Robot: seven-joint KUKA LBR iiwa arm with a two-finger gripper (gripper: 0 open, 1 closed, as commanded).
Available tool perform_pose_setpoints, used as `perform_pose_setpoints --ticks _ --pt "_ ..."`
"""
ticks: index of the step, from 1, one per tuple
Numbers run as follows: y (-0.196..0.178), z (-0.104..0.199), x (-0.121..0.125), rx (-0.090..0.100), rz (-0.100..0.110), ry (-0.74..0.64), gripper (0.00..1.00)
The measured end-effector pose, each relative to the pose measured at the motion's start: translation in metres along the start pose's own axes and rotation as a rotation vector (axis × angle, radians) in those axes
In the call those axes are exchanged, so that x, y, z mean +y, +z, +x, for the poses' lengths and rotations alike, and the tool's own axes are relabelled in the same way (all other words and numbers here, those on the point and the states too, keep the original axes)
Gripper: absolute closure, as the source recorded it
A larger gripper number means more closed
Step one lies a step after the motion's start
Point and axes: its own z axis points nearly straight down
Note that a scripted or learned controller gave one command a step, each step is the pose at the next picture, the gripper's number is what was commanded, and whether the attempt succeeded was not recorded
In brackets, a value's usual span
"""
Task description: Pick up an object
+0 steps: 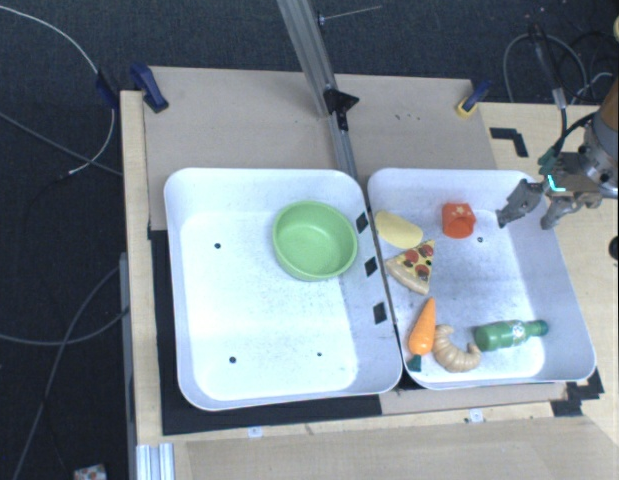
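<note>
The right bin holds a red-orange cube, a pale yellow lemon-shaped piece, a pizza slice, an orange carrot, a tan croissant and a green bottle lying on its side. My gripper hangs over the bin's upper right corner, to the right of the cube. Its two dark fingers are spread apart with nothing between them.
A green bowl sits in the left bin near its upper right. A metal pole runs from the top down to the gap between the bins. Blue clamps and a yellow one hold the board's far corners.
</note>
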Motion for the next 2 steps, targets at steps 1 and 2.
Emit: perform_pose_setpoints --ticks 1,2 --pt "-0.003 0.0 0.001 -0.001 -0.005 -0.001 0.0" --pt "0.04 0.001 0.001 0.001 0.003 0.001 0.0"
